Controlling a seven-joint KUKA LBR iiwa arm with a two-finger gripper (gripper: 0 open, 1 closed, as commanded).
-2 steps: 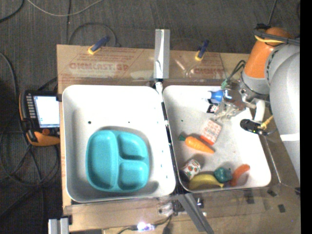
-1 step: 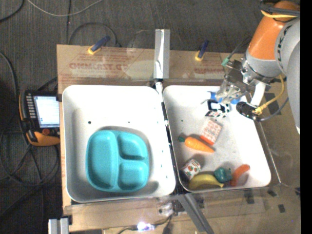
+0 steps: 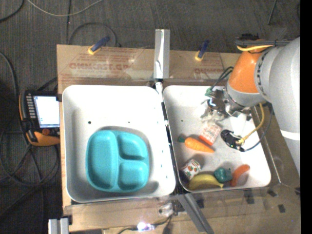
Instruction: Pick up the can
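Observation:
The can (image 3: 191,168) is small and white with a red and green label. It sits at the front left of the right bin (image 3: 253,179), just left of a banana (image 3: 205,181). My gripper (image 3: 213,113) hangs over the back middle of that bin, well behind the can and apart from it. It is directly above a clear packet with an orange end (image 3: 209,131). Nothing shows between the gripper and the can but a carrot (image 3: 199,144).
A teal toy (image 3: 223,174) and an orange piece (image 3: 240,174) lie right of the banana. A black cable loop (image 3: 232,139) hangs from the wrist. The left bin (image 3: 73,101) holds a teal divided plate (image 3: 118,160).

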